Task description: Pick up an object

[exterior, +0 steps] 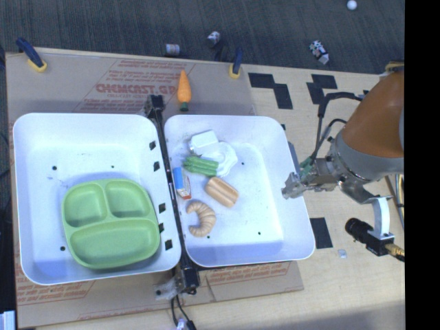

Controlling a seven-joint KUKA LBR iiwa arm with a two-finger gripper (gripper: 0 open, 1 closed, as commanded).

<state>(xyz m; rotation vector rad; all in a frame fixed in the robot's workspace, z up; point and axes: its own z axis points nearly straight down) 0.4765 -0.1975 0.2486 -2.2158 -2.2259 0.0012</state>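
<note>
The right white bin (268,243) holds several small things: a white block on crumpled white material (206,143), a green bean pod (200,166), an orange-tan sausage roll (222,191), a tan croissant (201,218) and a small blue and red packet (181,182) by the left wall. My gripper (293,185) hangs over that bin's right rim, to the right of all these items and touching none of them. Nothing shows between its tips.
The left white bin (41,136) holds a green divided plate (110,222). A toy carrot (183,88) lies on the cardboard behind the bins. Blue clamps (31,54) hold the cardboard's back edge. My orange-banded arm (378,122) fills the right side.
</note>
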